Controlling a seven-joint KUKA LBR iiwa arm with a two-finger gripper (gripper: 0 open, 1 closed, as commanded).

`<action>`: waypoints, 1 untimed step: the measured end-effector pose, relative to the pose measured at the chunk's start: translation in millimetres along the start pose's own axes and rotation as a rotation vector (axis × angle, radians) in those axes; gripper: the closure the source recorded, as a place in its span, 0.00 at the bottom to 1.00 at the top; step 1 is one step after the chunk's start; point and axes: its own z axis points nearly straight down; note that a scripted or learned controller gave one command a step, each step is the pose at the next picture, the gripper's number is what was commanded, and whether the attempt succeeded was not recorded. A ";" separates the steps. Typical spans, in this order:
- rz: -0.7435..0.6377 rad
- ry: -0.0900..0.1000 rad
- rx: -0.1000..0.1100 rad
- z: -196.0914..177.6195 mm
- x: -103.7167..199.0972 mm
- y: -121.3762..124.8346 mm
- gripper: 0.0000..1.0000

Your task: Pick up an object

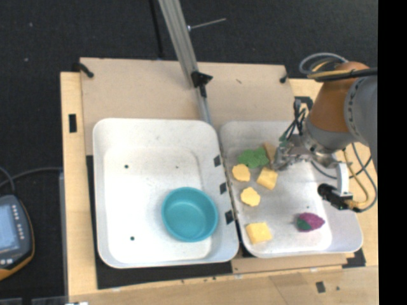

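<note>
The right bin (337, 234) holds several yellow blocks: one (241, 173) near its left wall, one (268, 179) beside it, one (250, 197) lower down and one (258, 232) near the front. A green piece (254, 157) lies at the back left of that bin, and a purple object (310, 222) lies at the front right. My gripper (280, 159) hangs low over the right bin, just right of the green piece and above the upper yellow block. Nothing shows between its fingers.
The left bin (127, 145) holds a blue bowl (189, 213) near its front right corner. A slanted metal pole (181, 40) rises behind the bins. Cables and a black connector (335, 196) hang off the arm over the right bin's right side.
</note>
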 end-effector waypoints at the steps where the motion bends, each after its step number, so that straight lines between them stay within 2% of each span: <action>1: -0.009 0.005 0.012 -60.0 0.8 11.5 1.00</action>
